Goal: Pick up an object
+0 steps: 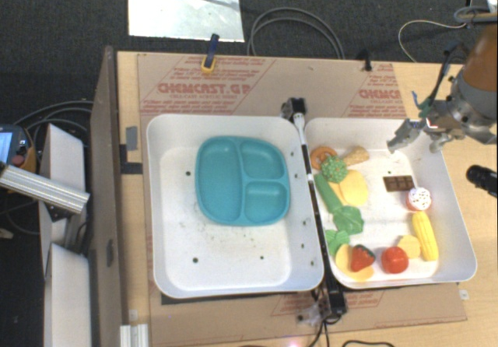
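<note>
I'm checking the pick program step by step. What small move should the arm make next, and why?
Probably bring the tool leftward and down over the right bin. It sits at that bin's far right rim, above the toy food, with nothing between its fingers. The chocolate bar lies flat, close by and apart from the other pieces, so it seems the easiest target.
</note>
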`<control>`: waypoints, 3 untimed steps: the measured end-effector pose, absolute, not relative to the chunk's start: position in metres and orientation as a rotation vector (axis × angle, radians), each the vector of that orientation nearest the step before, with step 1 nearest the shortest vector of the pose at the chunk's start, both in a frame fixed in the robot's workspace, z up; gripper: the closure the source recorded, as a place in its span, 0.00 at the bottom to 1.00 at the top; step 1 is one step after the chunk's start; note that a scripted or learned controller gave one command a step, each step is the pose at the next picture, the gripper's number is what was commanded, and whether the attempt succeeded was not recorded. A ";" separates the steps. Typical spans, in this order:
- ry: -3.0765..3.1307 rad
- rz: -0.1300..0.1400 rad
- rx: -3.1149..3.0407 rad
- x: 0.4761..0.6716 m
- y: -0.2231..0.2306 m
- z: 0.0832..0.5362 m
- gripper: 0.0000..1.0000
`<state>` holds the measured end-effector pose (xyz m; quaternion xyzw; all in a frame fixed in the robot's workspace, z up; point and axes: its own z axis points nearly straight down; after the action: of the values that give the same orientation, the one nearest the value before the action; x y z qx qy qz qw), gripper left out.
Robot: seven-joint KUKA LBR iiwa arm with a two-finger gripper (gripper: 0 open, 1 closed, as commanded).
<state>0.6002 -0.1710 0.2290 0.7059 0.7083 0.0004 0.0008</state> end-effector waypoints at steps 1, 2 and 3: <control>2.221 -0.007 2.229 0.558 -0.209 0.146 0.00; 2.224 0.002 2.211 0.596 -0.197 0.084 0.00; 2.220 0.006 2.211 0.611 -0.207 0.159 0.00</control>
<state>0.6112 -0.2074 0.1586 0.7056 0.7086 0.0019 0.0042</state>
